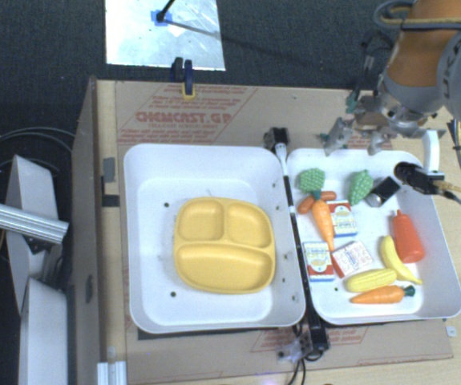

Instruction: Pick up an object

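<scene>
My gripper (357,139) hovers over the back rim of the right bin (446,283), fingers spread open with nothing between them. Below it in that bin lie two green vegetables (312,180) (361,186), a carrot (321,216), three small cartons (341,218) (318,261) (352,256), a red bottle (406,237), a banana (394,259), a corn cob (370,279) and a second carrot (381,295). A small black block (385,191) rests beside the right green vegetable.
The left bin (146,215) holds a yellow divided plate (224,245). A black divider clip (278,140) sits where the two bins meet at the back. The bins rest on a cardboard sheet (186,115).
</scene>
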`<state>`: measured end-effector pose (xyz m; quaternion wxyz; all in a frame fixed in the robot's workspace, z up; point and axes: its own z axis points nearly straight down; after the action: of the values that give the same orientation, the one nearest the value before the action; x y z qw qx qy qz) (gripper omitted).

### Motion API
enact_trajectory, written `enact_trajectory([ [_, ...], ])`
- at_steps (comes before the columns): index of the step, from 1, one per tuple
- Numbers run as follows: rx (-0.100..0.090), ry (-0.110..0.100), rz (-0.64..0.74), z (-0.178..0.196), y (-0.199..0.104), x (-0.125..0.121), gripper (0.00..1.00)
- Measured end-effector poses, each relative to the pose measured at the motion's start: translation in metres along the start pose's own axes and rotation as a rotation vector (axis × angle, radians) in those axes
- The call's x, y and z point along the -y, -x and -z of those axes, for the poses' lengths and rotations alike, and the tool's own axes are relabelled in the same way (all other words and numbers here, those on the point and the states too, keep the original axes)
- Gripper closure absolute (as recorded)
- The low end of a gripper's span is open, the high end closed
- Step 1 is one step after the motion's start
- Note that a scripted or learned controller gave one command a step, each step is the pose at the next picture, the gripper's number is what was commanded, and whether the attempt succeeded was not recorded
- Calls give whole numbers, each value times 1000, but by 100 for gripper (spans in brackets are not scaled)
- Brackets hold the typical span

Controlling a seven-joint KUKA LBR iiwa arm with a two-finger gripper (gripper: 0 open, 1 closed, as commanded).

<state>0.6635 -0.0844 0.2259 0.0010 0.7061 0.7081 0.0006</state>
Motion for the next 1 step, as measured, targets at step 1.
enact_trajectory([
  [1, 1, -2, -1, -73, 62, 23, 0],
])
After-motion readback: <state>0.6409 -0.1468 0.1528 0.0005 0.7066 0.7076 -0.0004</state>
